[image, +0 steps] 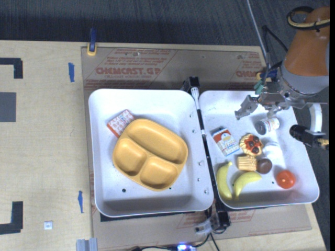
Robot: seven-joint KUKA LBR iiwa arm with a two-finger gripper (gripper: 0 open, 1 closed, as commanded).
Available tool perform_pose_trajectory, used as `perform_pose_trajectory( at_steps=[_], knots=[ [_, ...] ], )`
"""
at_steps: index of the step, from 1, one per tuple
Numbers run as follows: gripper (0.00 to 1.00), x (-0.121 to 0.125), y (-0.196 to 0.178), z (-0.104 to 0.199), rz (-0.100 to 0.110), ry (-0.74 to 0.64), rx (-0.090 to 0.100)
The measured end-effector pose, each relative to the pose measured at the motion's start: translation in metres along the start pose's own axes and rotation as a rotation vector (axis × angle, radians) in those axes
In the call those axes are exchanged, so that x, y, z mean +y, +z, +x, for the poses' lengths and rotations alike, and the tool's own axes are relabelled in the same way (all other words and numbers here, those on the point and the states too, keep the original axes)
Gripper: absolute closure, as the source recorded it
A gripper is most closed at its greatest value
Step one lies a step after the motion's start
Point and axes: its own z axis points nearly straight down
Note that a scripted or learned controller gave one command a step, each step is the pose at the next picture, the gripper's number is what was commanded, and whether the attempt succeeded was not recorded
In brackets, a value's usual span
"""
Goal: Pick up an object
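The bench was a pale wooden tabletop marked with black tape corners and small blue tape strips, and beyond its far edge at 12 o'clock lay dark carpet. A brown cardboard sheet printed with red lettering sat under the 2 white bins.

The left bin held a yellow divided tray with 3 compartments, and a small red-and-white card lay partly under the tray's edge at 10 o'clock.

The right bin held the loose objects: a small carton near its middle, 2 bananas at 7 o'clock, a cracker, a round fruit tart, a brown ball, an orange tomato at 5 o'clock, and a small white bottle toward 12 o'clock.

The grey arm with its orange band entered from 2 o'clock, and the gripper hung over the right bin's 12 o'clock portion, just above the white bottle. Whether it was spread or closed could not be told.
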Motion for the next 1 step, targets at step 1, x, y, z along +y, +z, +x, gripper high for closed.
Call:
perform_pose_trajectory(
  at_steps=[1],
  knots=[
    [0.00, -0.0410, 0.1231, -0.0179, -0.012, 0.002, -0.004]
  ],
)
